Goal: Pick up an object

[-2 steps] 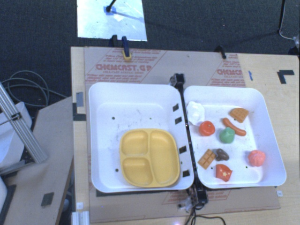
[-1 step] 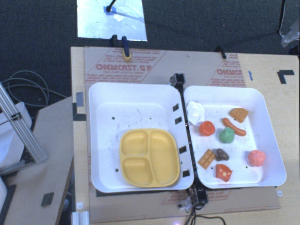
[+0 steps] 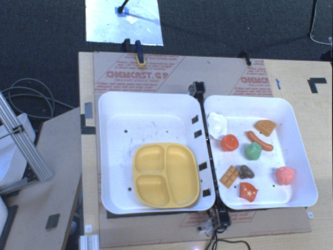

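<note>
The right bin (image 3: 297, 125) holds several small toy foods. A white crumpled piece (image 3: 217, 123) lies at its back left, with a red tomato (image 3: 229, 142) just in front of it. An orange waffle (image 3: 265, 127) and a sausage (image 3: 259, 140) lie toward the back, and a green ball (image 3: 253, 151) sits mid-bin. A pink ball (image 3: 284, 175) rests at the front right. A brown cracker (image 3: 229, 176), a dark lump (image 3: 245, 171) and a red pizza slice (image 3: 248, 191) lie at the front. The left bin (image 3: 115, 113) carries a yellow divided plate (image 3: 167, 174).
The bins stand side by side on a wooden bench (image 3: 177, 72), with black clips along their shared wall (image 3: 204, 139). A shiny metal sheet (image 3: 124, 14) lies on the dark floor behind. A metal rail (image 3: 23, 139) and cables sit at the left.
</note>
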